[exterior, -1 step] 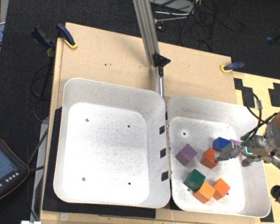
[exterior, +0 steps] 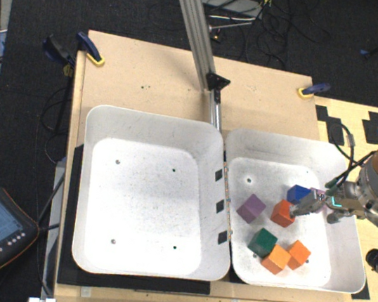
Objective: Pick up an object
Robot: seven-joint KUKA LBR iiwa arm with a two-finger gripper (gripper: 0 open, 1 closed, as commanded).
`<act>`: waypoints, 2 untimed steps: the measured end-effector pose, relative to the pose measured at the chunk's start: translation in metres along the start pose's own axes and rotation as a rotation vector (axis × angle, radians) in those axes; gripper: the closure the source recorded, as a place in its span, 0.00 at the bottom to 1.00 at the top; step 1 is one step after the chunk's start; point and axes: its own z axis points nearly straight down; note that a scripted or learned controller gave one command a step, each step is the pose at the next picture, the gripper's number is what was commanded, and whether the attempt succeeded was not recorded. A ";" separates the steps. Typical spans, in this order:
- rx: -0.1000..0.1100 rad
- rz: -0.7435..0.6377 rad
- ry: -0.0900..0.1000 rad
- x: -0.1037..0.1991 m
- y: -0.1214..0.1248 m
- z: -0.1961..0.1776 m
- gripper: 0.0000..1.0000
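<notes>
Two small orange cubes (exterior: 286, 257) and a dark green cube (exterior: 262, 241) lie nearest, in front of the gripper (exterior: 306, 207), inside the right white plastic bin (exterior: 346, 278). A purple cube (exterior: 251, 208) sits beyond its tip, to the side. The red-orange cube (exterior: 283, 213) is just at the fingertips and the blue cube (exterior: 299, 194) just behind them. Whether the fingers are spread or closed, I cannot tell. Nothing looks lifted, so picking remains.

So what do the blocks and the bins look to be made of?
The blocks: probably painted wood or foam, judging by flat matte colours and crisp edges. The right bin and left bin: likely moulded plastic, with rounded corners, smooth white walls and dark speckling.
</notes>
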 end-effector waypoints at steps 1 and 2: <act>0.005 0.001 0.001 0.003 0.001 0.044 0.00; 0.001 0.002 0.001 0.009 -0.006 0.101 0.00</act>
